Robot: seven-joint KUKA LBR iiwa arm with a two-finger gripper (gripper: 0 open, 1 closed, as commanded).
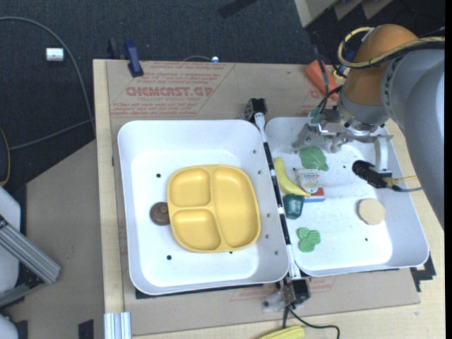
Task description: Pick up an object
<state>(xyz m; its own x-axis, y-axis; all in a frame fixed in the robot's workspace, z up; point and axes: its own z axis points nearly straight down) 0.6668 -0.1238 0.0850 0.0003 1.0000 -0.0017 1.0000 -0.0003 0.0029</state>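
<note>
My gripper (316,141) hangs over the far part of the right bin (402,242), open, with nothing between its fingers. Just in front of it lies a green leafy piece (314,158). Nearer the divider are a yellow banana (285,178), a small white and red carton (310,182) and a dark green cup (293,205). A green broccoli-like piece (308,239) lies toward the front. A beige round disc (371,211) sits at the right.
The left bin (141,260) holds a yellow divided plate (212,207) with a small brown disc (160,213) at its left side. The grey arm with its orange band (378,62) comes in over the right bin's far right corner.
</note>
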